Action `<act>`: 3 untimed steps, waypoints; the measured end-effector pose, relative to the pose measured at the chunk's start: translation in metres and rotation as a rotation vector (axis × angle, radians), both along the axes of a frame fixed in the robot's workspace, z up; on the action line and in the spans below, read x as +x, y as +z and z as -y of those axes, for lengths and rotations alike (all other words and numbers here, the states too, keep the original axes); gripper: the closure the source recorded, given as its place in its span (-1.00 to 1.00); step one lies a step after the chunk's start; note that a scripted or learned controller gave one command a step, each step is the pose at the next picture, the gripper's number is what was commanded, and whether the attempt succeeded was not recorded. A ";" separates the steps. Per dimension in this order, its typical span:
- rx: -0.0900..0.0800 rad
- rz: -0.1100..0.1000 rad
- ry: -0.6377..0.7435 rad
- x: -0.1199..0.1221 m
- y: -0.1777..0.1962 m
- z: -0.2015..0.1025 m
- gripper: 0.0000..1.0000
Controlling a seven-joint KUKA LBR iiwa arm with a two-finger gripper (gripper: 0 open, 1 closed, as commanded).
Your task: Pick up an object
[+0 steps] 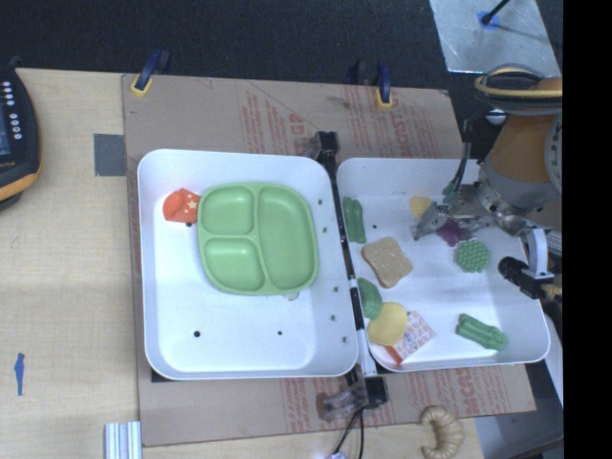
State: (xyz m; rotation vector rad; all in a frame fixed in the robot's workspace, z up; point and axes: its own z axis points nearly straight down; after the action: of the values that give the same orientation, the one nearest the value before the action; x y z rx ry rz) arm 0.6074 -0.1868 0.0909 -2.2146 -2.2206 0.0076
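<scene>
The grey arm with its orange band (521, 146) is cut off at the frame's right. The red star-marked item (180, 206) lies partly hidden under the green divided plate (258, 237). A black handheld controller (14, 137) is clipped by the left edge.

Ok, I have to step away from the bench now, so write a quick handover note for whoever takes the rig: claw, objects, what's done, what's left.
Claw: low in the right bin, near its upper middle; whether it is open or shut cannot be made out, and nothing is visibly gripped.
Right bin: purple piece and yellow piece by the claw, round green piece, tan toast, green pickle, yellow lemon, green bumpy piece.
Left bin: green divided plate, red piece beside it.
Done: nothing lifted.
Left: grasp one object and raise it.
</scene>
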 end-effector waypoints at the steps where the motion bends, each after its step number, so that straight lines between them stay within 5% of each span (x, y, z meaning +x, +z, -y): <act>1: -0.001 0.009 0.006 0.051 0.002 -0.034 -1.00; 3: 0.000 0.003 -0.001 0.041 0.001 -0.004 -1.00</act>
State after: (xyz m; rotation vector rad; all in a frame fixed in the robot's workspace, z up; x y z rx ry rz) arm 0.6489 -0.1833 0.0923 -2.2169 -2.2216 0.0047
